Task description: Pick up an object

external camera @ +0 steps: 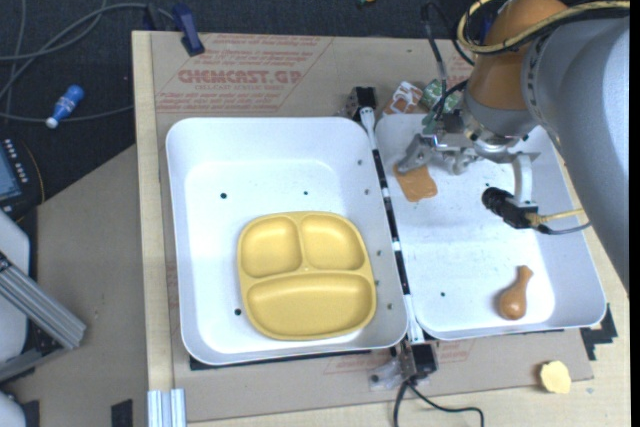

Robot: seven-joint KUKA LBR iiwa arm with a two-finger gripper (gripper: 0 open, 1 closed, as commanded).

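Over the right bin, the gripper hangs low at the far end, just above a flat orange-brown piece. Whether the jaws are apart or clamped cannot be told from this slant. Nothing looks lifted yet, so the pick seems still to be made. A drumstick-shaped toy lies well apart, near the bin's front edge. The yellow divided plate sits in the left bin.

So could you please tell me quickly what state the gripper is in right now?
Gripper: low in the right bin, over a flat orange-brown piece; grasp cannot be told.
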